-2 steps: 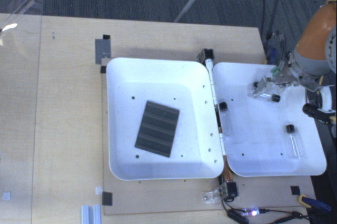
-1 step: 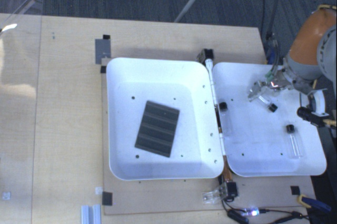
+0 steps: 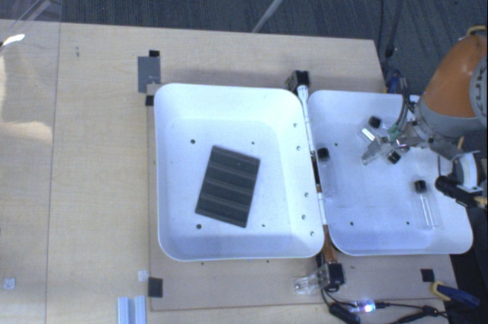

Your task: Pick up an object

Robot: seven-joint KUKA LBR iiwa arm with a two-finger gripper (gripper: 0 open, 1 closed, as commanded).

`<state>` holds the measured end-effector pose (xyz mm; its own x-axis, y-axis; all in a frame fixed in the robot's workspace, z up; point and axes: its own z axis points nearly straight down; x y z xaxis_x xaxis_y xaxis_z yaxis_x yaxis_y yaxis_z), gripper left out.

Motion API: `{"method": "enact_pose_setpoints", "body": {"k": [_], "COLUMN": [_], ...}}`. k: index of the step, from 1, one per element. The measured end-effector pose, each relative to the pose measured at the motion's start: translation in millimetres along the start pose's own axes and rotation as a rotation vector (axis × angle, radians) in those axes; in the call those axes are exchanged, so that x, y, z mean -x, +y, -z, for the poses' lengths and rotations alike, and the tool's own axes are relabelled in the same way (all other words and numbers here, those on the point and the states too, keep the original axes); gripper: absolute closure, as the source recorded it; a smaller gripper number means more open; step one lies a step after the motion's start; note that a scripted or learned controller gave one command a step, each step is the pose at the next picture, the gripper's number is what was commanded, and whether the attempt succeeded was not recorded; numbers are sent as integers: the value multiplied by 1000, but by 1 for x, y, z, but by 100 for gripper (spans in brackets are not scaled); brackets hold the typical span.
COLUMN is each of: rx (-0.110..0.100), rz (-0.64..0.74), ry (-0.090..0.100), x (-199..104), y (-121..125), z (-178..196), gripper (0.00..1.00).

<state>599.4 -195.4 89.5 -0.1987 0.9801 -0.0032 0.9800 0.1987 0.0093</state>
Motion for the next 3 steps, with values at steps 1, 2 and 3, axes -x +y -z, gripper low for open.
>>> {"method": "enact_pose_setpoints", "body": {"k": [1,2,3], "rx": [-3,-56,0], "rz": [28,53,72], "ry": [1,24,-1], "x": [16,25,11], "y": [35,56,3], "z": [-2,-5,0], "gripper": [0,0,0]}}
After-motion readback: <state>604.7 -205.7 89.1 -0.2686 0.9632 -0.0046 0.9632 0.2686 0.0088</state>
